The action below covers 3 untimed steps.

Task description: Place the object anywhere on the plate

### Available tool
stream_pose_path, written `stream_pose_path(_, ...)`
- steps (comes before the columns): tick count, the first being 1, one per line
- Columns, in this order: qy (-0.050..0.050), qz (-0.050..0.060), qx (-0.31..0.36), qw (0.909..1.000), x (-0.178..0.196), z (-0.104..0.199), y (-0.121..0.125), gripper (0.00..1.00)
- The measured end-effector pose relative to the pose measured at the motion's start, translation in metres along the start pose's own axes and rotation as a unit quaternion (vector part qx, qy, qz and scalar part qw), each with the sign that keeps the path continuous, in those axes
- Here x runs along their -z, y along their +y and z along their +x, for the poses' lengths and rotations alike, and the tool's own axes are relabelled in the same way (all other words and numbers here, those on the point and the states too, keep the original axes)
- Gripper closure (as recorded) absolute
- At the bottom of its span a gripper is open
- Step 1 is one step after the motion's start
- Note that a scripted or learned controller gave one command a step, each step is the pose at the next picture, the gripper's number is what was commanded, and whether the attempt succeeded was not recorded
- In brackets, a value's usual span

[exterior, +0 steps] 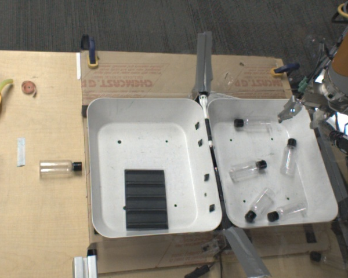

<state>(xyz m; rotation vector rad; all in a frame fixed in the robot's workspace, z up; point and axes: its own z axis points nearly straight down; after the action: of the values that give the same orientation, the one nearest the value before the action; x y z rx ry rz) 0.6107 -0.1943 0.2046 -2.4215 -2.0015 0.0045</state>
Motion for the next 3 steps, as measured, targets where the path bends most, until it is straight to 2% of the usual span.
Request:
stream_pose_path(1, 0.000, -0.001, -0.004, 1.0000, 0.014, -0.008, 0.051, 0.00)
stream_pose_path(2, 0.000, 0.000, -0.034, 0.9994, 0.185, -0.009, 0.016, 0.00)
stream_pose_path(3, 0.000, 0.000, -0.147, 0.9891, 0.236, 0.091, 0.026, 0.00)
